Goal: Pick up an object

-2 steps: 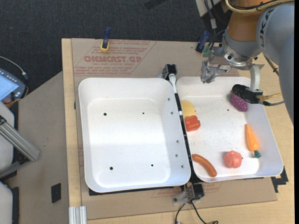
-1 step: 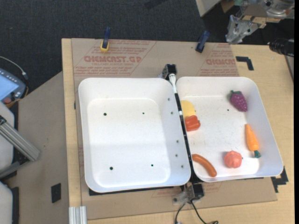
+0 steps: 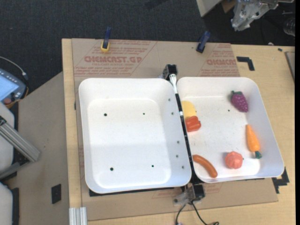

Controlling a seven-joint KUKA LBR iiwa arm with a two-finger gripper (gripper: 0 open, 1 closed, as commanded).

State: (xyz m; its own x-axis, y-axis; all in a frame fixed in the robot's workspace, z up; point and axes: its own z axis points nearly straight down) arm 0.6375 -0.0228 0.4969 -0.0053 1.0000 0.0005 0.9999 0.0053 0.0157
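the hand (image 3: 247, 11) hangs at the top right of the camera view, well above and behind the bins, off the tabletop (image 3: 140, 55); whether it is apart or together cannot be told from this view, and nothing shows in its grip.

two shallow white bins sit side by side on the tabletop. the left bin (image 3: 89, 125) shows a bare white floor with a few small dark holes. the right bin (image 3: 267, 135) holds all the toy foods. a purple bunch of grapes (image 3: 239, 101) lies near its far right corner. a yellow piece (image 3: 188, 108) rests against the bin's left wall, with a red-orange piece (image 3: 192, 123) touching it just in front. an orange carrot (image 3: 252, 140) lies lengthwise near the right wall, its green end toward the front. a pinkish-red round fruit (image 3: 234, 160) sits near the front, just left of the carrot's end. an orange sausage (image 3: 205, 165) lies slantwise in the front left corner.

a yellow-and-blue clamp (image 3: 106, 40) and a dark blue clamp (image 3: 203, 41) grip the tabletop's far edge.
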